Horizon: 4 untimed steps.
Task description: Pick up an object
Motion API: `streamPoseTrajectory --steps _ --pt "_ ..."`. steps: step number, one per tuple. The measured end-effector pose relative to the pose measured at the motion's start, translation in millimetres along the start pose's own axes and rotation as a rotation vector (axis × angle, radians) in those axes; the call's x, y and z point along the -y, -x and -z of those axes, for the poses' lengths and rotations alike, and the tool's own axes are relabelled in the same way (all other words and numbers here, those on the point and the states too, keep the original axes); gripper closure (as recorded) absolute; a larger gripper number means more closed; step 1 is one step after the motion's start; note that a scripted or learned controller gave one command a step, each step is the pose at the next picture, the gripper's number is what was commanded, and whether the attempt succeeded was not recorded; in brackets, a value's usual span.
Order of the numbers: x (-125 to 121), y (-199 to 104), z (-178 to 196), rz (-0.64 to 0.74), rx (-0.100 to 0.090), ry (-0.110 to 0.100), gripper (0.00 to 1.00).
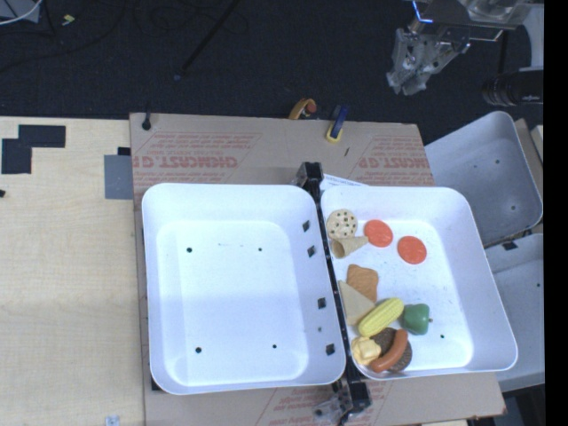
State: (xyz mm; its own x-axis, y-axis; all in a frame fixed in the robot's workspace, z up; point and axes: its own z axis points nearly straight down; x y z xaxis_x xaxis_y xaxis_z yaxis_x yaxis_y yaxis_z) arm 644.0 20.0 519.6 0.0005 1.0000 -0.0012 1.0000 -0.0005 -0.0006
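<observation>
Well below the hand [415,65], the right bin [461,282] and, farther to the hand's left, the left bin [231,282] sit side by side on a brown cardboard sheet [231,153] over the pale tabletop [62,264]. An orange clamp [303,107] and a blue-and-yellow clip [336,124] lie nearer the hand, at the sheet's far edge.

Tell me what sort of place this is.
Probably a robotics lab set up for grasping trials. Two white bins sit clamped on a cardboard sheet, toy food such as a corn cob fills the right one, and a gripper hangs above over loose cables.
</observation>
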Motion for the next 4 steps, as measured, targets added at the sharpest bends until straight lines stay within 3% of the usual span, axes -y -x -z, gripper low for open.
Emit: streamPoseTrajectory --steps 2,3,4 --pt "0 67 -48 -0.004 0.0 -0.006 1.0" --pt "0 40 22 0.004 -0.001 0.005 1.0" --pt "27 35 18 0.003 -0.002 -0.004 1.0"
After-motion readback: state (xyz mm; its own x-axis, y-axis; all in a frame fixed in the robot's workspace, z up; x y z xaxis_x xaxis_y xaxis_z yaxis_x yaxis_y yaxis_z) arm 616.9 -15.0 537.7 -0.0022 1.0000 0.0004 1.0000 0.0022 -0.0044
